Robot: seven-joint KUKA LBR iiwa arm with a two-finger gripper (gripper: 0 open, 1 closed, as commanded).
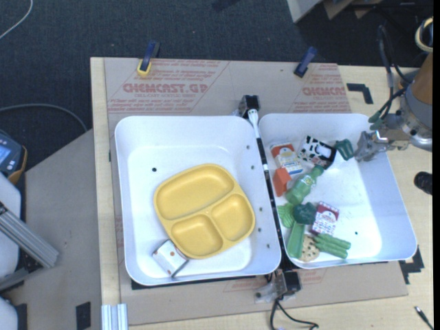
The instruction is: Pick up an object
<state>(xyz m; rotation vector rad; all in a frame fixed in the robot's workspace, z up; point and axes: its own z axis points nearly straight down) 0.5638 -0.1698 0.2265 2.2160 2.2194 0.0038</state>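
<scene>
The right bin [385,205] holds a heap of small things along its left side. Among them are a black-and-white cow toy [317,150], a white and red carton [284,157], an orange piece [280,181], a green bottle [303,184], a red and white packet [324,220], a cookie [309,249] and green sticks [333,245]. My gripper [363,146] hangs over the far right part of this bin, just right of a small dark green piece [344,148]. Whether it touches that piece I cannot tell.
The left bin [137,184] bears a yellow divided plate [204,210] and a small white and grey block [168,257] near its front edge. Clamps [145,59] pin the cardboard sheet at the back. Cables [388,60] hang by the arm at the right.
</scene>
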